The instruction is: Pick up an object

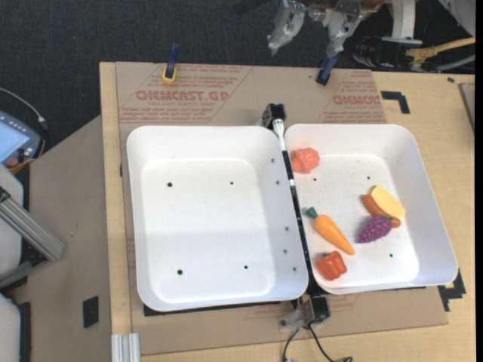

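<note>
Camera view: toys lay in the right bin (423, 202), gripper (309, 32) high behind, fingers spread on nothing.
Nearest sat a red pepper (330, 265), then carrot (332, 232), grapes (376, 228), an orange wedge (385, 201), a pink lump (305, 160); a centred, straight-down approach to one free-standing piece looked wisest. Cardboard (189, 89) behind read "CHEMCAST GP".

A blue-and-yellow clamp (170, 68) and a dark blue clamp (326, 72) gripped the brown cardboard-covered counter's (113, 172) far edge.
</note>
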`<control>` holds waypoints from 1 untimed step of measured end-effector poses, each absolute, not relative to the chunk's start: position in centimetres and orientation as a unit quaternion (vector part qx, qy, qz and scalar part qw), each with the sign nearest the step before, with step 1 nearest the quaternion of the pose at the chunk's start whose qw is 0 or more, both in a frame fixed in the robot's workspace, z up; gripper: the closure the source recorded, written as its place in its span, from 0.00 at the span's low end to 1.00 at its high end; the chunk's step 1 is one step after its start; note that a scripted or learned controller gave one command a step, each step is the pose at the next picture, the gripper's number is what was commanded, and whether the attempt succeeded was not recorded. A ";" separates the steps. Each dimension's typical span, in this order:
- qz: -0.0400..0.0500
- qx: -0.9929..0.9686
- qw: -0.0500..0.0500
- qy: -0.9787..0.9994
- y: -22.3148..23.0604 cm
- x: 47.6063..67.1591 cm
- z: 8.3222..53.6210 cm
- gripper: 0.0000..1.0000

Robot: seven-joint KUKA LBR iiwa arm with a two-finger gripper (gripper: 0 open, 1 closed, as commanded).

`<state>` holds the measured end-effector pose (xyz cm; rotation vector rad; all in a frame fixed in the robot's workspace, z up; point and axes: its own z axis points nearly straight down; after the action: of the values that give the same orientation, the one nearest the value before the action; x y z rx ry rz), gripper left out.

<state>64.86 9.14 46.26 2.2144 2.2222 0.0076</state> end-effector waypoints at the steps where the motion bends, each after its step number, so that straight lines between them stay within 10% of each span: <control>1: 0.003 0.704 0.001 0.710 17.5 66.7 45.5 0.00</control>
<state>66.69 17.53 45.53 2.2113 2.2286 0.0081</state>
